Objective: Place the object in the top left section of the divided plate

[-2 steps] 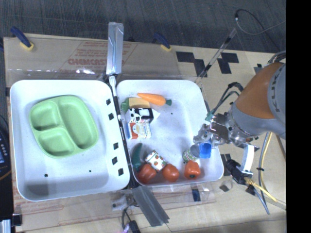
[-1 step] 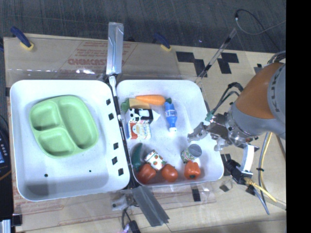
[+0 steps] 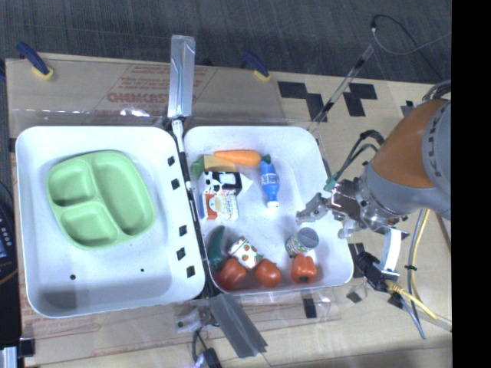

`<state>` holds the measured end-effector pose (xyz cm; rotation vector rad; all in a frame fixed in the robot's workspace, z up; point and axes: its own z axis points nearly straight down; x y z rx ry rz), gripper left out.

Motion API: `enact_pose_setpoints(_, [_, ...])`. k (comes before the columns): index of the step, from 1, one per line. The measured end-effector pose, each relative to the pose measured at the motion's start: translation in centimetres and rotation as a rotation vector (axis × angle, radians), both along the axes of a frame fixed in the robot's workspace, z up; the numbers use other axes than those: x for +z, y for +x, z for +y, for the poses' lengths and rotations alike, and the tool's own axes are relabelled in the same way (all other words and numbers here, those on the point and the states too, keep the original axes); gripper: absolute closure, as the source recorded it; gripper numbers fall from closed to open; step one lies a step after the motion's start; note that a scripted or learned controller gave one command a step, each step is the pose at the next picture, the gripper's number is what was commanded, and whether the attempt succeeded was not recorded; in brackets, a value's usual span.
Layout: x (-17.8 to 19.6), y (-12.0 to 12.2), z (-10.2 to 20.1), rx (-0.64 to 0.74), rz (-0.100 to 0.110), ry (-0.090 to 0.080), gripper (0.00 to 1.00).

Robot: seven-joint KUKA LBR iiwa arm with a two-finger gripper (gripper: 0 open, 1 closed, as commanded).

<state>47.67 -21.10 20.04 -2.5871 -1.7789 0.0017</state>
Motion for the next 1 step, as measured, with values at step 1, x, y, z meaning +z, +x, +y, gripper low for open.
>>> enact_pose_setpoints(1, [0.95,0.10,0.04,0.007,0.001,0.001,1.00])
